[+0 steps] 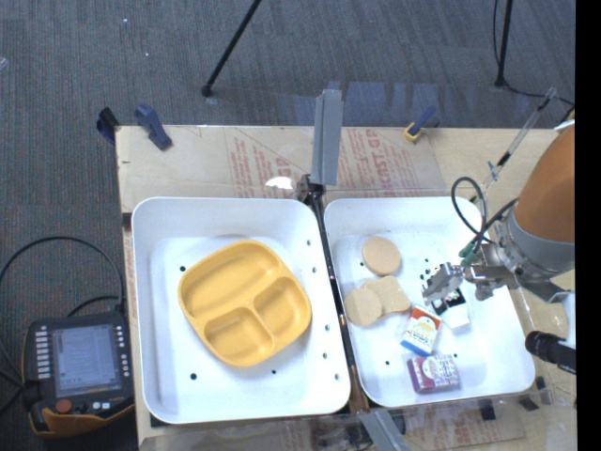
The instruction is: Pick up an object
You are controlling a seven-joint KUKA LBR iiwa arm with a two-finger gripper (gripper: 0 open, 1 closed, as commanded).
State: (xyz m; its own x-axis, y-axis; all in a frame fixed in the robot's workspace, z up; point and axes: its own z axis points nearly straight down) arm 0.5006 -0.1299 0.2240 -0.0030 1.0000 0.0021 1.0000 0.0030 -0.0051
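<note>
Right bin [498, 242], that's where the action is. The arm comes in from the right, orange band showing, and its gripper [445, 287] hangs low over the middle of that bin. How its claw is set I cannot tell from this angle; the metalwork there is too small and cluttered to read.

Nothing is lifted, as far as I can see. Every candidate lies on the bin floor. A round tan biscuit [381, 255] sits toward the far left of the bin. Two more tan pieces [376, 302] overlap nearer and left of the gripper. Just near of the gripper lies a small orange-and-white carton [422, 330], and nearer still a dark red packet [433, 372]. A little white block [457, 318] sits right beside the carton, almost under the tool.

Over in the left bin [150, 252] the yellow divided tray [244, 301] rests alone, well apart from the arm.

So my read: the approach looks made, but the grasp and the lift are both still to do. The carton or the white block seems the likeliest target, being closest.
</note>
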